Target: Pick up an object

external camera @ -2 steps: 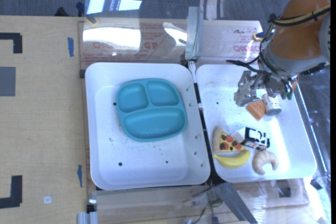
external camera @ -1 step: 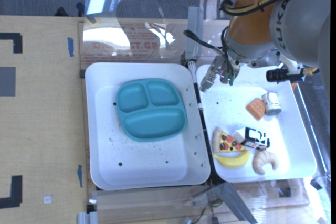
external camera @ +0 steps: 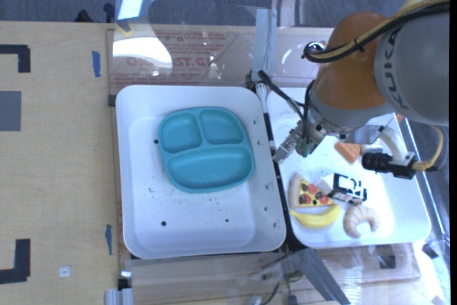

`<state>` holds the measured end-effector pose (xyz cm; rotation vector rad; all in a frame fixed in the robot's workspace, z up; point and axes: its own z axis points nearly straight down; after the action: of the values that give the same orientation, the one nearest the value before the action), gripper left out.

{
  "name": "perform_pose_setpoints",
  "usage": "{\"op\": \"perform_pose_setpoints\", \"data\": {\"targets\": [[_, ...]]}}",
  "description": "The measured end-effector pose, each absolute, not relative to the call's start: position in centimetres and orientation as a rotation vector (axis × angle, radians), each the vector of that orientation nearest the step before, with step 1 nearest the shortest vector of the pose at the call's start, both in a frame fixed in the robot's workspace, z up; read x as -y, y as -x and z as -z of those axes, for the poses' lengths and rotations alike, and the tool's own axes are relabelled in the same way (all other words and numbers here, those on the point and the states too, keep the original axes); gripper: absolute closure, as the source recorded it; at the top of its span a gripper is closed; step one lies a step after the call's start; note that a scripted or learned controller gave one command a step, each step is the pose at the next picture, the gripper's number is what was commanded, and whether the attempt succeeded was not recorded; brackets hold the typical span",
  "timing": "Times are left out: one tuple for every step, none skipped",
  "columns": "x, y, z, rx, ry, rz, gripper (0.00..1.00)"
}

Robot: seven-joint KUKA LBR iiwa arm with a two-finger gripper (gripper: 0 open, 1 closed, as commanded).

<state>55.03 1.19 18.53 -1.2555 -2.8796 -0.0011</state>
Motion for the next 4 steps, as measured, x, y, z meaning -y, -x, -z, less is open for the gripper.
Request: {"op": "perform_pose_setpoints", "data": {"targets": [[-8.3, -50.9, -18.5, 2.563, 1.81, 0.0, 1.0], [-13.0, -49.3, -29.8, 2.455, 1.967, 0.014, 1.0], [-16.6, -47.9, -25.7, 2.172, 2.266, -0.005, 1.0], [-20.7, -47.8, -22.4, 1.833, 2.547, -0.011, 1.0]]}}
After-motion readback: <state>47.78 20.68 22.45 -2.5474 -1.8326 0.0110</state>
